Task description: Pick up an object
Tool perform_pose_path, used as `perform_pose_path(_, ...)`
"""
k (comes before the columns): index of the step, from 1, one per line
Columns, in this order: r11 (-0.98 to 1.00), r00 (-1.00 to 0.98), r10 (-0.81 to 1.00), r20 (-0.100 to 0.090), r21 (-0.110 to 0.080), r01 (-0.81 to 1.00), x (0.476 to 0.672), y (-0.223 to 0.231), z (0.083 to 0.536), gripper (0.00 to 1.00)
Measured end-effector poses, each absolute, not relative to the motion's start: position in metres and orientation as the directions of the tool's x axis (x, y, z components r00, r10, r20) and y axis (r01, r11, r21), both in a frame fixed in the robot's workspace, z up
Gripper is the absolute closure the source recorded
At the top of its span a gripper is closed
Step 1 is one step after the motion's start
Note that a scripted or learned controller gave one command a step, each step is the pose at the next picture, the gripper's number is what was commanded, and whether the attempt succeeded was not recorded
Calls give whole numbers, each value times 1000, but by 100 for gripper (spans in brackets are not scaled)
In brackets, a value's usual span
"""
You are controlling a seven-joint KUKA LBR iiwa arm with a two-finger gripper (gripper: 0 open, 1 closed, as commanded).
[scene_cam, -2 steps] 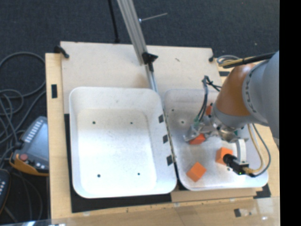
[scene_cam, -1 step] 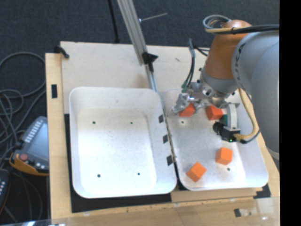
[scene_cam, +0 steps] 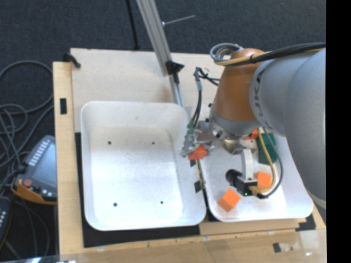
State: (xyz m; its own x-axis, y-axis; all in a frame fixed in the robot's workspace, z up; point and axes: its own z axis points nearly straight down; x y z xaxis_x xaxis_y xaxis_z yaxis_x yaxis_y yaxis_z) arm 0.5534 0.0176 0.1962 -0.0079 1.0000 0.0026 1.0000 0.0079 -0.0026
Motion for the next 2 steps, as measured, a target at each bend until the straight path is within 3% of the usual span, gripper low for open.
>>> perform_pose_path(1, 3, -3, 1000, -1, 8, 1000, 605, 15, 248, 100)
perform_pose_path(2, 9, -9, 1000, 1, -6, 1000, 589, 99, 193, 100)
